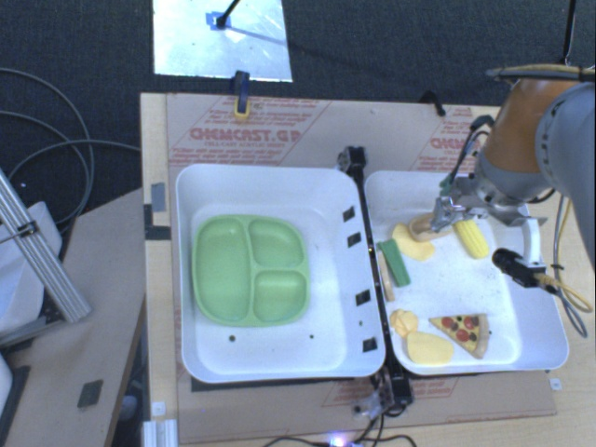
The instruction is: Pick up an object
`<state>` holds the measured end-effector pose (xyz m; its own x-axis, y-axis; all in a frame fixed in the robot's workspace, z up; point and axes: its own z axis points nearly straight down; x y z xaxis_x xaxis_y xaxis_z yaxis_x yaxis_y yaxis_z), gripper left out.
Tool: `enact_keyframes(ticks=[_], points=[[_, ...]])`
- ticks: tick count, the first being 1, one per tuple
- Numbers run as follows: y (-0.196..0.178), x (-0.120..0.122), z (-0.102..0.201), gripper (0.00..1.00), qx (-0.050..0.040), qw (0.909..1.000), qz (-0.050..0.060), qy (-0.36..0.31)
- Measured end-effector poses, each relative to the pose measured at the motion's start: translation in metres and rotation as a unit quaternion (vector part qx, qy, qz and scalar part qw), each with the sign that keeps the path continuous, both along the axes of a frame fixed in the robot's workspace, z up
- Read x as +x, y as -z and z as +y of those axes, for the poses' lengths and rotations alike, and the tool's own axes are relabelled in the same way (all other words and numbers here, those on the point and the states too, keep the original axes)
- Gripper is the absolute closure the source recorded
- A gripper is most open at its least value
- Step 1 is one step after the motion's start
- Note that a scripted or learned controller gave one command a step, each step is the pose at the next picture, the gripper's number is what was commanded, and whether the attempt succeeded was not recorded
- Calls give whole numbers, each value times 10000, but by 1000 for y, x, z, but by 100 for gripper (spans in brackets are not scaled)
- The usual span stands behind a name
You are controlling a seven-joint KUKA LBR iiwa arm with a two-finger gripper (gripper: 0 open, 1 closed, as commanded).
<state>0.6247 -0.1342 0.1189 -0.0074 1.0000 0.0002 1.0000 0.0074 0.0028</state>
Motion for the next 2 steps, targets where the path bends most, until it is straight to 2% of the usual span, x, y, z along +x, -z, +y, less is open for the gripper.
enact_keyframes(ticks=[1,2], points=[[-41,46,-77,100,-33,10000,-44,42],[-38,45,-72,0,-10,10000,-7,18]])
